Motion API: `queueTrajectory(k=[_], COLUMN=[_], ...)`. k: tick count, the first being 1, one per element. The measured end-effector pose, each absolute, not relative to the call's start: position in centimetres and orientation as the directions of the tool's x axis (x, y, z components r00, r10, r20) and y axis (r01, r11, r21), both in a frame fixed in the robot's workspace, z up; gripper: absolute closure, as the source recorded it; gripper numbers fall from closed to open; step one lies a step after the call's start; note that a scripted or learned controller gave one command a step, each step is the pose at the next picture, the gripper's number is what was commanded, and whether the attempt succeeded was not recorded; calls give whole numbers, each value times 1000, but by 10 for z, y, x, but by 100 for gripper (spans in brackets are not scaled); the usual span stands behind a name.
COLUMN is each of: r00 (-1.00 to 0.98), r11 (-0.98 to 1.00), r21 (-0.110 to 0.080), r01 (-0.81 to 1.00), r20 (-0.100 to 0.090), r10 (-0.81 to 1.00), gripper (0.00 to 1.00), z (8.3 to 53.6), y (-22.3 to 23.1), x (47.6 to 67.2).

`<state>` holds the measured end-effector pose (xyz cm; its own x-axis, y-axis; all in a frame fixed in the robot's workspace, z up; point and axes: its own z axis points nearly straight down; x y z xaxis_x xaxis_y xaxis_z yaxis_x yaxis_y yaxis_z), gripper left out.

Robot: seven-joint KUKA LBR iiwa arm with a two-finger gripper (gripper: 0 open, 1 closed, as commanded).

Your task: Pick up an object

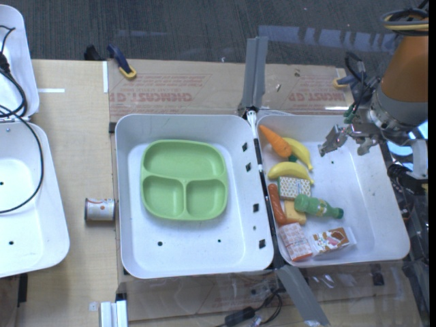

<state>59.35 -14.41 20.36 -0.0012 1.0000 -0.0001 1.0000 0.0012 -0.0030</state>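
My gripper [349, 142] hangs over the back right part of the right bin [371, 203], with nothing between its spread fingers. To its left lie a carrot [276, 142] and two bananas [300, 152], with a second yellow banana [289, 171] just below. A green bottle [317, 207] lies on its side in the bin's middle, next to a patterned box [293, 187], a red sausage [276, 203] and a cheese wedge [293, 214]. Two snack packets [315, 242] rest at the front. All the objects sit left of the gripper.
The left bin [136, 244] holds a green divided plate [184, 179]. A small can [100, 210] lies on the bench left of that bin. White equipment with a black cable [20, 182] stands at the far left. A blue and yellow clamp [121, 63] sits at the back.
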Motion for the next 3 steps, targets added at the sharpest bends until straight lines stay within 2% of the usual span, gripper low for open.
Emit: queueTrajectory(k=[1,2,3], r00=[190,56,59], r11=[-190,-56,-59], r21=[-4,-4,-5], r01=[982,998,998], r20=[0,0,-3], r10=[982,998,998], gripper=[0,0,100], z=[174,95,104], y=[-130,-95,-97], x=[597,625,624])
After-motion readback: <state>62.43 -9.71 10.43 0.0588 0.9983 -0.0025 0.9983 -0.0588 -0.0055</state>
